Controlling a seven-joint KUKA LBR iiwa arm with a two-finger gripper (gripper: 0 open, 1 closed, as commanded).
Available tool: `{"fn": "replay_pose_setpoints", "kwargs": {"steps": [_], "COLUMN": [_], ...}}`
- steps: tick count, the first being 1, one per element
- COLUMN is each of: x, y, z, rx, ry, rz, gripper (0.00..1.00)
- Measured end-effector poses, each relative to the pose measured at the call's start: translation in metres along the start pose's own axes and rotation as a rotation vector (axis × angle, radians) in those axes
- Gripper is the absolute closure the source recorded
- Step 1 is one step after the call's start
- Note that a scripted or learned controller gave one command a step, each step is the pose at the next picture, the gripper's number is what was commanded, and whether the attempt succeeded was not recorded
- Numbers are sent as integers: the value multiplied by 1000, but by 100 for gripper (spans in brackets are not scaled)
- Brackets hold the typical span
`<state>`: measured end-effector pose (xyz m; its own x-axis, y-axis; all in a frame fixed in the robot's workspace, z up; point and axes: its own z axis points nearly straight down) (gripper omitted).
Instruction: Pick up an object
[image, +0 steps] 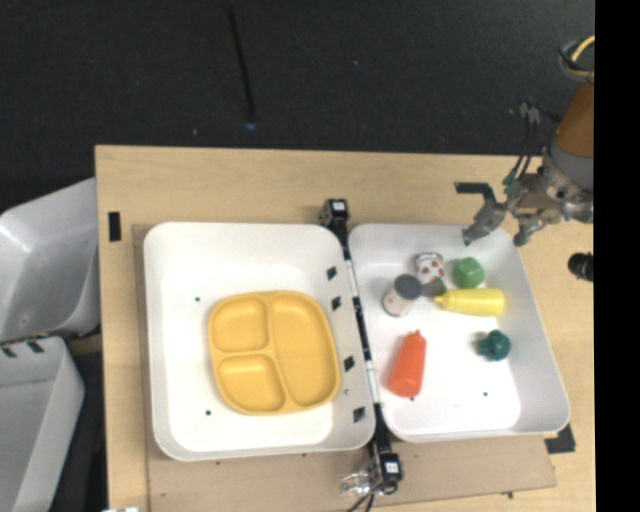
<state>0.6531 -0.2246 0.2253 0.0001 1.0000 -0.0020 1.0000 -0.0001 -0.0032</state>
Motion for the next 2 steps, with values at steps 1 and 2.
{"fn": "replay_pose_setpoints", "kwargs": {"steps": [1, 2], "x": [1, 1], "y": [-6, -6], "z": [61, 102], "rx": [0, -2], "ry": [0, -1], "rz": [2, 2], "gripper": [0, 0]}}
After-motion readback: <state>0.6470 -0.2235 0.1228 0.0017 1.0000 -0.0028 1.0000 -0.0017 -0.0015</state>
